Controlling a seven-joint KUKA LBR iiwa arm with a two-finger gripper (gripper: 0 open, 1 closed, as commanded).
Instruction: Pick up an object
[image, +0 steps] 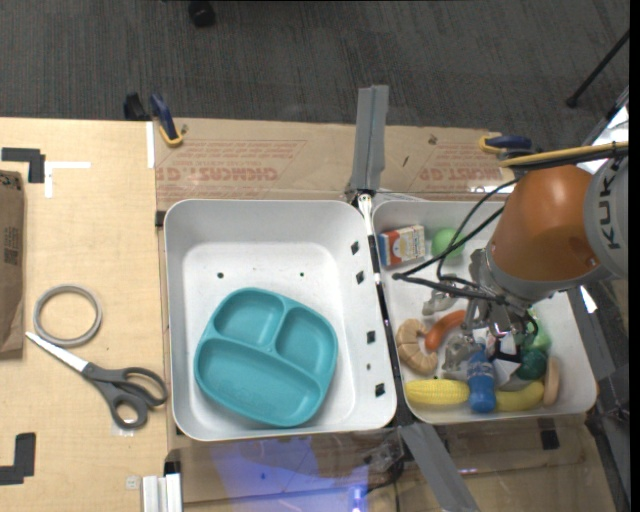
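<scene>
The metal gripper (480, 335) hangs low over glossy plastic toy food in the right bin (570, 405); whether its jaws are apart cannot be told.

Bench (80, 250): light wood surface bearing two white bins side by side, left bin (260, 225) and right bin (570, 400), edges touching. Left of the bins lie a tape roll (67, 315) and, just below it, grey-handled scissors (105, 380). A cardboard sheet (260, 160) lies behind the bins.
</scene>
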